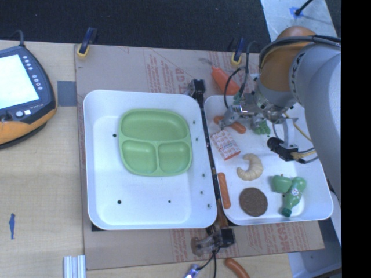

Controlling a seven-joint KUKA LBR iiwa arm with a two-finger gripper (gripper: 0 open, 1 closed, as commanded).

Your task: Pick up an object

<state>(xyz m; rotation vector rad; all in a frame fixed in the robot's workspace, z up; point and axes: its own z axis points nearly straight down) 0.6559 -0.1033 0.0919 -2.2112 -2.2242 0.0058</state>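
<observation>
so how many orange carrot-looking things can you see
4, maybe more under the arm: carrot behind the right bin, one inside by the gripper, one along the divider, one on the front board.

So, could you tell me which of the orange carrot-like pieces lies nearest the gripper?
The short one inside the right bin, right beside the gripper. Another lies on the cardboard behind the bin; a third lies along the bin's left edge, farther off.

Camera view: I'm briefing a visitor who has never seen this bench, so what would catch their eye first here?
Probably the green divided plate, alone in the left bin. Next, the big grey arm reaching in from the right, its gripper low over the far end of the right bin. That bin holds toy food: a croissant, a brown cookie and a green bottle.
</observation>
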